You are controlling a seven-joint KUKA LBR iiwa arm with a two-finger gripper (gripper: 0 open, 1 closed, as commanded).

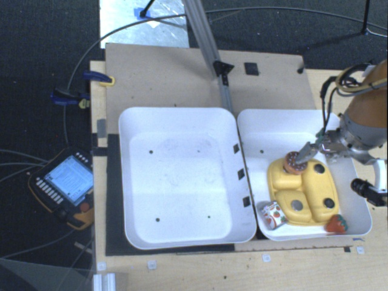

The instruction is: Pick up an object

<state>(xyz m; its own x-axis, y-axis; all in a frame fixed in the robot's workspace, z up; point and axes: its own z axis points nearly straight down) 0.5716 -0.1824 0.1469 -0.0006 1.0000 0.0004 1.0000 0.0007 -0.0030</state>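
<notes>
Far left, on the dark floor beside the bench [182, 77]: a handheld control pendant [63, 183] with a lit blue screen, its cables trailing across the floor. Above it, blue and yellow clamps [91, 86] grip the left edge of the bench.

Left of centre: the left bin [136, 223], shallow and white, lying flat on the bench. A slanted grey pole [203, 32] crosses the upper middle of the view and ends at a black bracket just above the seam between the two bins.

Right of centre: the right bin [260, 132], touching the left bin along a shared edge marked by small black clips. It contains a yellow moulded toy [306, 196] with several round recesses, lying in the lower right part of the bin. A small white-and-red can [273, 214] lies just beside the lower left corner of the yellow toy. A red strawberry-like piece [337, 224] rests near the bin's lower right corner, against the toy's lower right edge.

Right: the arm [367, 117], grey with an orange band, reaches in over the right bin. The gripper [297, 160] is lowered onto the upper left corner of the yellow toy, next to a small brown ring-shaped object [293, 166] sitting on the toy; how far the gripper is spread, and whether it has hold of anything, cannot be told.
</notes>
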